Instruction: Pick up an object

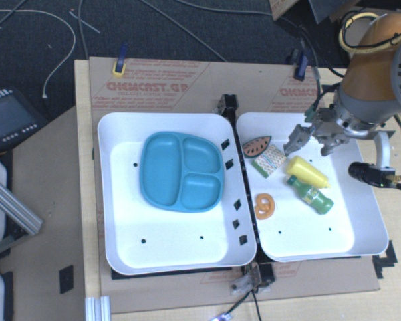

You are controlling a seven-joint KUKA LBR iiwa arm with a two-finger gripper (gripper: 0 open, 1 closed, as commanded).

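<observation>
Camera view has the gripper (314, 141) hovering over the upper part of the right bin (361, 236), its two fingers spread apart with nothing between them. Just below it lies a yellow bottle (307, 172), and touching that, a green bottle (315, 197) pointing toward the bin's lower right. Left of the gripper sit a brown, leaf-shaped object (256, 146) and a small patterned packet (270, 160). An orange pretzel-like ring (264, 206) rests lower down, near the divider. A blue sectioned plate (181, 172) lies in the left bin (120, 233).
</observation>
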